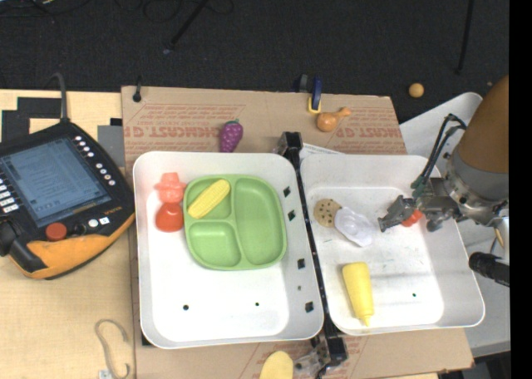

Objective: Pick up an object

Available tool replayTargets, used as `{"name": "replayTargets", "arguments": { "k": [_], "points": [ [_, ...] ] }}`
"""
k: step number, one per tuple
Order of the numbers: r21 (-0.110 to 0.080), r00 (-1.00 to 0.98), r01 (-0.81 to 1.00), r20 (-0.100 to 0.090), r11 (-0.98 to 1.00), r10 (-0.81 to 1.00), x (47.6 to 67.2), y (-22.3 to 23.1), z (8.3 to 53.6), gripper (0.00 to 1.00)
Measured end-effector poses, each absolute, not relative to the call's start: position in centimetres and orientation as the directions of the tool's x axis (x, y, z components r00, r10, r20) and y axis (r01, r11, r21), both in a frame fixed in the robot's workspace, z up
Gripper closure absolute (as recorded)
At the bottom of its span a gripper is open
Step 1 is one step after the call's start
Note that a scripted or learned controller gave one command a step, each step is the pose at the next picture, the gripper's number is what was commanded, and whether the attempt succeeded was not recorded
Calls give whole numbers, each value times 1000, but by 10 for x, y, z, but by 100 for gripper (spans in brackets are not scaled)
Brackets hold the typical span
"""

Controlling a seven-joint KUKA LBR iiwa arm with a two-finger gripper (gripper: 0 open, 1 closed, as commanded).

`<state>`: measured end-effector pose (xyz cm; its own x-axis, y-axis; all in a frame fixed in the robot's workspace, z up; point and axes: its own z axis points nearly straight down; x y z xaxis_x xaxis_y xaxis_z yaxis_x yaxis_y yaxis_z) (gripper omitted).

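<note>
The gripper (pixel 401 218) is low over the right bin (pixel 461 307), reaching in from the right edge on the grey arm (pixel 486 149), whose orange band sits above the wrist. Something small and red-orange (pixel 411 219) shows right at the dark fingers, but whether it is an object pinched between them or simply lying under them cannot be told from this angle, nor how far apart the fingers stand. Just to the left of the gripper, near but not clearly touching it, lies a clear crumpled plastic piece (pixel 355 226), and further left, close to the bin's inner wall, a round cookie (pixel 327 212) with dark chips. A yellow bottle (pixel 359 289) lies toward the front of the same bin, well apart from the gripper and pointing its narrow end toward the near rim. In the left bin (pixel 216 319) rests a green divided plate (pixel 237 223) with a yellow corn cob (pixel 207 198) in its upper-left compartment, and beside the plate's left edge an orange-pink toy figure (pixel 169 203). On the cardboard behind the bins sit a purple grape cluster (pixel 230 134) and an orange pear-shaped toy (pixel 331 119) (both outside the bins). A control pendant (pixel 58 194) lies on the bench at far left.
</note>
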<state>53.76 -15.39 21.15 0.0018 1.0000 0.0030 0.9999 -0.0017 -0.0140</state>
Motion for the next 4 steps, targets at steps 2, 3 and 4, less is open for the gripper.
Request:
{"name": "replayTargets", "arguments": {
  "k": [2, 3, 4],
  "points": [
    [-8, 0, 1000, 3, 0, 1000, 545, -145, 164, 0],
    [-8, -1, 1000, 2, 1, 1000, 539, -148, 117, 0],
    [-4, -2, 1000, 2, 2, 1000, 539, -145, 86, 0]
  ]
}}
